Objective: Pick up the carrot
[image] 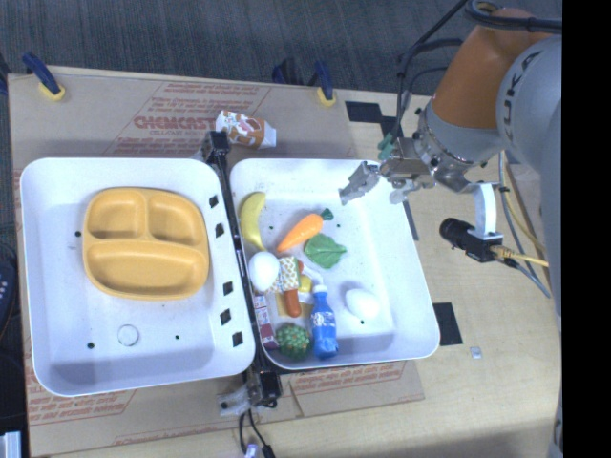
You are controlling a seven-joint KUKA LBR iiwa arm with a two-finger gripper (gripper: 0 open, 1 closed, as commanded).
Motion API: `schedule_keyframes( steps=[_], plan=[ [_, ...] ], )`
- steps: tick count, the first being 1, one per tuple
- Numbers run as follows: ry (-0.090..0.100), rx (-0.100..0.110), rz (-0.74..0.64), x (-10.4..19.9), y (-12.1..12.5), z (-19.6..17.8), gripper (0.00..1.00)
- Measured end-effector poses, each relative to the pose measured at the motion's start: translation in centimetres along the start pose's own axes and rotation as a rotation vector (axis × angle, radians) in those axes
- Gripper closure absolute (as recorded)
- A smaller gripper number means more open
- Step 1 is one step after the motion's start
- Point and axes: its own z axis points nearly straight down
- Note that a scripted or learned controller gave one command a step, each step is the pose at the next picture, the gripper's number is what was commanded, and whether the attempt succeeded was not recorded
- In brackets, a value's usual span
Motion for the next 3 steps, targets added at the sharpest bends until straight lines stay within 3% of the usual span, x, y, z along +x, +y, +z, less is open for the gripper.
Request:
schedule_keyframes(
  steps=[1,2,3],
  plan=[
    [0.001,0.003,0.140,1.5,5.1,11.2,0.00],
    [0.001,0.000,0.026,4.9,2.6,16.4,0.00],
    [0.001,0.003,0.022,4.9,2.6,15.4,1.00]
  ],
)
